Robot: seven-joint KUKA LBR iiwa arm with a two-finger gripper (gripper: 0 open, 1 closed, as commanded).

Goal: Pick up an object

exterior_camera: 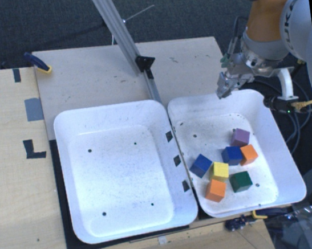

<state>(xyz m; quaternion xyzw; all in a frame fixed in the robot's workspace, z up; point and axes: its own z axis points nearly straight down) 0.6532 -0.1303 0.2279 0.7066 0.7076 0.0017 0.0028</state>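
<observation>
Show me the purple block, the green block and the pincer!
purple block (240,136), camera view, top face.
green block (240,181), camera view, top face.
pincer (223,89), camera view, its tip.

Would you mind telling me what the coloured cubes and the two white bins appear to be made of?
The cubes, such as the yellow cube and green cube, look like painted wood or solid plastic: flat saturated colour, crisp edges, little shine; which one is unclear. The right bin and left bin look like thin moulded plastic, semi-matte, with rounded corners, rolled rims and dark scuff specks.
</observation>
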